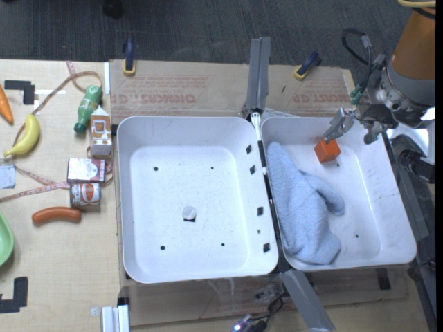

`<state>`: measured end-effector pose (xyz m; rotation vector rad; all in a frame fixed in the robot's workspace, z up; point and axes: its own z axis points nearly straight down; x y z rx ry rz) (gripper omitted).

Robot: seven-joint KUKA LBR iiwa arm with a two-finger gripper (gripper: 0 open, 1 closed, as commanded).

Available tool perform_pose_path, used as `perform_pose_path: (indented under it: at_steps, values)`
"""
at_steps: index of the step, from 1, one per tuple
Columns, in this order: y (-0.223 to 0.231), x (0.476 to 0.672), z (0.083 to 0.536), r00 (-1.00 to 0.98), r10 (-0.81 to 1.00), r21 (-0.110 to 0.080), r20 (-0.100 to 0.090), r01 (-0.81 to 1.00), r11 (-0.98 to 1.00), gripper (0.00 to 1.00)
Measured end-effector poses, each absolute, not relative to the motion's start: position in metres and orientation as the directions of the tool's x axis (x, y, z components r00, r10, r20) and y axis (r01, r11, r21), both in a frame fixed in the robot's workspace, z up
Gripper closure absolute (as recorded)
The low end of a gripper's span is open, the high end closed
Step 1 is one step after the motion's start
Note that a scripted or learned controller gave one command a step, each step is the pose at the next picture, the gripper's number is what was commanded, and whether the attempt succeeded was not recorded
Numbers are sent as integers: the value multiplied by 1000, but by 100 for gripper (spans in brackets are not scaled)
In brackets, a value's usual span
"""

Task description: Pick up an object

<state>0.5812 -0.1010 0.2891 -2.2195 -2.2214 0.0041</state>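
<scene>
your arm comes in over the worktop's (pixel 180 87) right edge, orange band at the top right corner, wrist above the back right corner of the right bin (pixel 387 206). the claw (pixel 337 131) points down and to the left over that bin's back wall. an orange block (pixel 327 150) sits just below its tip, touching or very nearly so; you cannot tell from this angle whether the block is between the fingers or lying on the bin floor, and the finger spacing cannot be read either.

right bin: a light blue cloth (pixel 304 209) lies crumpled along the left side, running from near the back wall to the front edge. the orange block is just beside the cloth's back end, towards the bin's back middle.

left bin (pixel 138 206): one small pale round object (pixel 190 214) near the centre of the floor, slightly towards the front.

left part of the worktop, outside the bins: a green bottle (pixel 88 107), a small carton (pixel 101 135), a banana (pixel 24 136), a can (pixel 86 194) and a sausage-shaped item (pixel 57 216), all well apart from the claw.
</scene>
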Motion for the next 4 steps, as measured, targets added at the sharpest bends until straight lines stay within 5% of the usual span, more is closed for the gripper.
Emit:
perform_pose_path:
  at_steps: [1, 2, 3, 4]
  values:
    - [-124, 623, 222, -29, 1000, -3, -1, 1000, 29, 0]
    - [-170, 651, 93, -57, 998, 3, -2, 998, 57, 0]
    - [-172, 651, 103, -54, 999, 3, -2, 999, 54, 100]
    - [-152, 659, 256, 63, 998, -1, -2, 998, -63, 100]
